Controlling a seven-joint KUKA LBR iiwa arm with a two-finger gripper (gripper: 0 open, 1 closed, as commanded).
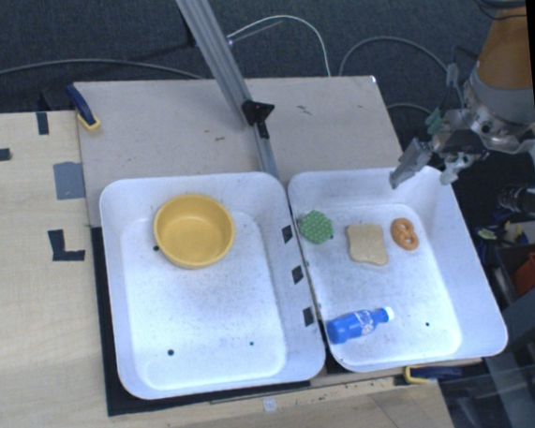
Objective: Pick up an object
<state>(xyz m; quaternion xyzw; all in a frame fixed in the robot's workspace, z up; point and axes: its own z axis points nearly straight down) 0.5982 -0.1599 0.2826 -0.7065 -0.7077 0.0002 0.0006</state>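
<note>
Approaching stage: the gripper (pixel 424 160) hovers spread and empty above the right bin's (pixel 471 325) far corner. Nearest candidate, the pretzel (pixel 404 234), lies just beside the bread slice (pixel 367 244). Next move requires descent centred over it.

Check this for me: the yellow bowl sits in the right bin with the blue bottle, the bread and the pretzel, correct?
Not quite. The camera view shows the yellow bowl in the left bin. The blue bottle, bread and pretzel lie in the right bin.
</note>
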